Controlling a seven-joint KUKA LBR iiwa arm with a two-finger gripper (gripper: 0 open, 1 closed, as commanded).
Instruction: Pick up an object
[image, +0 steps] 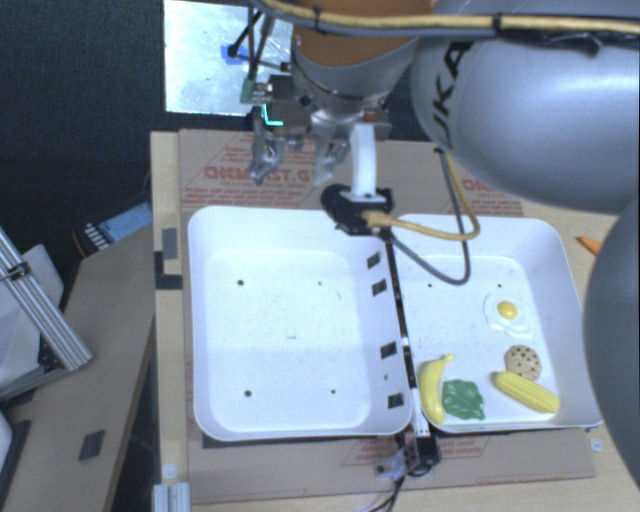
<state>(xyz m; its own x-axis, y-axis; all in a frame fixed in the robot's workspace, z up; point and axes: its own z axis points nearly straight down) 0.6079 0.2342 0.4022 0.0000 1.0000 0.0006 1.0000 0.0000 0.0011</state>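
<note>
You are seeing the two-finger gripper (297, 160) hovering beyond the left white plastic bin (215, 300), fingers spread and gripping nothing; the yellow toy banana (433, 388) is lying in the right white bin (560, 270), needing a reach across.

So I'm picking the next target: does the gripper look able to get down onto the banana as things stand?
Probably yes. The banana lies uncovered in the right bin, though the green leaf touches it and the bin's wall is close. The gripper, fingers apart, hangs beyond the bins, holding nothing.

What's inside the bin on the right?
The right bin holds a toy fried egg, cookie, corn cob, banana and green leaf. The arm covers its far corner.
</note>
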